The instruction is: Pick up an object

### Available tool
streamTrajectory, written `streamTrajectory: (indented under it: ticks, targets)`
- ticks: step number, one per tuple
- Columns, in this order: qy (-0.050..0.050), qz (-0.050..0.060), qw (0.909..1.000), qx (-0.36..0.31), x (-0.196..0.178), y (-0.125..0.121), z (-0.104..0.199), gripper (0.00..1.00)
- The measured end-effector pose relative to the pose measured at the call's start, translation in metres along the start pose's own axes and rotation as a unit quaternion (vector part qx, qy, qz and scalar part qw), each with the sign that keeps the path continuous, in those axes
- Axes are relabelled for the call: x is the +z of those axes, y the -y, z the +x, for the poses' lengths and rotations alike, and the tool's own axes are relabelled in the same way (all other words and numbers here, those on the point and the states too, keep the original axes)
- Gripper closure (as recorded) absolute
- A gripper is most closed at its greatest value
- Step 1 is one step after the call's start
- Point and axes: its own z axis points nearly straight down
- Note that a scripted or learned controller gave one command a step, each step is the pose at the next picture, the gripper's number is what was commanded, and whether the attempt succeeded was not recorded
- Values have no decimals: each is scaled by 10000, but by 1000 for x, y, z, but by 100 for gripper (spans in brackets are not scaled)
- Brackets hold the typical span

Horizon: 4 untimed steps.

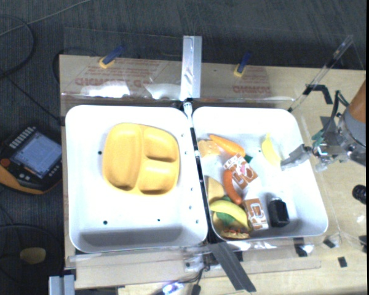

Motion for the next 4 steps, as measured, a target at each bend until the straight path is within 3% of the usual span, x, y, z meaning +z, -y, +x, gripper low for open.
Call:
streamTrajectory:
  ticks: [1,2,3,4]
  targets:
    - [18,-22,9998,184,109,-65,24,0]
    - [21,-5,9980,-637,40,-67,25,0]
    - [65,-141,9984,-551,124,-124,37,0]
    - [48,-180,9957,-910,138,-143,81,0]
